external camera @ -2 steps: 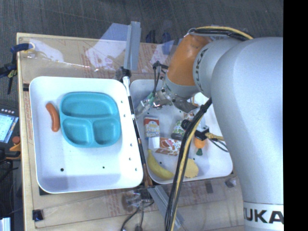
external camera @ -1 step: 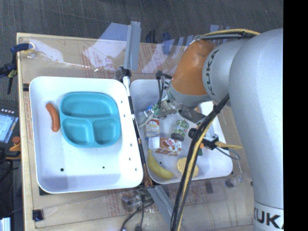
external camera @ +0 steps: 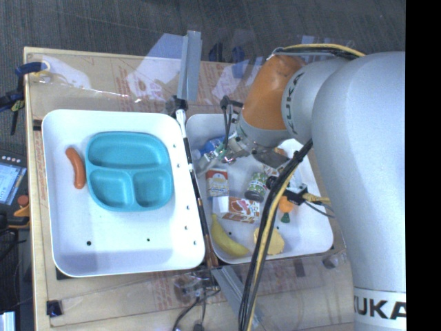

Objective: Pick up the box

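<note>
Starting at the near edge of the right bin (external camera: 324, 243), a banana (external camera: 226, 238) lies curved along the front wall, with a second yellow piece (external camera: 271, 241) beside it, partly behind the black cable (external camera: 265, 243) that hangs across the scene. Just beyond them sits a flat red-and-white packet (external camera: 242, 208), and a small orange bit (external camera: 285, 218) rests near the right wall. Now the target: the box (external camera: 217, 182), a small red-and-white carton, stands out in the middle of this bin, close to the wall shared with the left bin (external camera: 117, 250), apart from the dark bottle (external camera: 257, 185) on its right. It looks light and stiff, thin cardboard that could dent under a hard squeeze, and its printed faces are likely a bit slick. I'd take it across the two long side faces, near the middle, coming straight down. Beyond the box, the pincer (external camera: 224, 156) hovers just past its far end, among bluish wrappers; whether it is spread or pressed together, I cannot tell from up here. Nothing shows between its tips. Over in the left bin, a teal divided tray (external camera: 131, 169) lies with a sausage (external camera: 76, 167) beside it. The desk (external camera: 89, 74) runs behind it all.
</note>
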Controlling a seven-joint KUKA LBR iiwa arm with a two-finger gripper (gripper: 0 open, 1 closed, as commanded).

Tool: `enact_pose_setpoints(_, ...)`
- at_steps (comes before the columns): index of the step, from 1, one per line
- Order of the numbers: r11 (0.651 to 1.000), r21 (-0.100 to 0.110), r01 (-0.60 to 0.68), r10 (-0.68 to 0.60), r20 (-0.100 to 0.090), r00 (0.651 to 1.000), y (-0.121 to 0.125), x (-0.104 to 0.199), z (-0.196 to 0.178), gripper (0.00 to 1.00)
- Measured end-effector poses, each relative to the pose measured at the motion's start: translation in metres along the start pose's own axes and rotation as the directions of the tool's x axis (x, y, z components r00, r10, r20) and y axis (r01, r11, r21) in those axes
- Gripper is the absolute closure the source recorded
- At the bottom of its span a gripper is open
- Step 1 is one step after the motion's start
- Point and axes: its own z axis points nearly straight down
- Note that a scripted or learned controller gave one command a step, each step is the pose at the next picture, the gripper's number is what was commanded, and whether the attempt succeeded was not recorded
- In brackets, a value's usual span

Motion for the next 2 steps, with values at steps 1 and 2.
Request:
enact_pose_setpoints(1, 1.000, 0.001, -0.030, 0.030, 0.008, 1.000, 0.007, 0.002, -0.002, 0.00)
enact_pose_setpoints(2, 0.999, 0.000, -0.035, 0.035, -0.002, 0.999, -0.052, 0.032, -0.064, 0.00)
